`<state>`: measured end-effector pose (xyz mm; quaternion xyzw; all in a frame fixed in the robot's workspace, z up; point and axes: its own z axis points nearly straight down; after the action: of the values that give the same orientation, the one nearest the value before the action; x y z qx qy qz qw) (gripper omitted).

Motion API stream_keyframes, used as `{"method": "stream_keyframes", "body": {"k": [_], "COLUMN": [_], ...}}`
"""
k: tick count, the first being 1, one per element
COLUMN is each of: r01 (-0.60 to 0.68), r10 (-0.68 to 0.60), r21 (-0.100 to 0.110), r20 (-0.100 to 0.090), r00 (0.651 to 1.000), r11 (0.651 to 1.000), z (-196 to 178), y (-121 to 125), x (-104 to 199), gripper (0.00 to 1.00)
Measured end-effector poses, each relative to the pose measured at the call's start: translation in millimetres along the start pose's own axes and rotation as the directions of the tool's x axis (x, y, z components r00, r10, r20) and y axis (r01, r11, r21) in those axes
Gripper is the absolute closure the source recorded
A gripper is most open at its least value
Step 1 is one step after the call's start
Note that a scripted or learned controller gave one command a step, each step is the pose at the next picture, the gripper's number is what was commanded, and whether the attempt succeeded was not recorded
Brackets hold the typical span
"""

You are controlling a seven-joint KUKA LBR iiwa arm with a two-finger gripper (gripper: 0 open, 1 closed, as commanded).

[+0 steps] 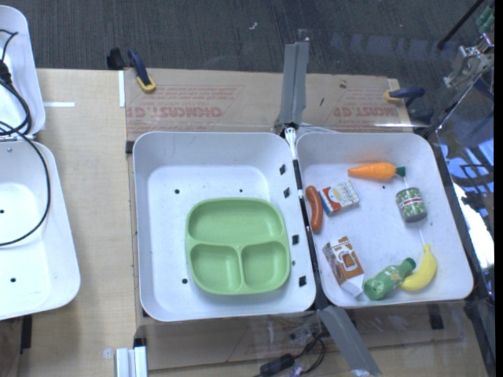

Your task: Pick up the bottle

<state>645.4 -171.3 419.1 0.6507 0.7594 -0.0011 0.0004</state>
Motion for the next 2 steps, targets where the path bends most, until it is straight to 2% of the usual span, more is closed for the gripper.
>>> {"method": "stream_keyframes", "body": {"k": [1, 2], "r01": [0.371, 0.308], "r10": [-0.371, -0.308], "r21": [-0.001, -0.001], "r20": [-0.001, -0.001], "r00": [0.929, 0.951], "r11": [0.929, 0.951], "z": [146, 202], "y": [-25, -43], "x": [-21, -33], "gripper": [1.0, 1.0]}}
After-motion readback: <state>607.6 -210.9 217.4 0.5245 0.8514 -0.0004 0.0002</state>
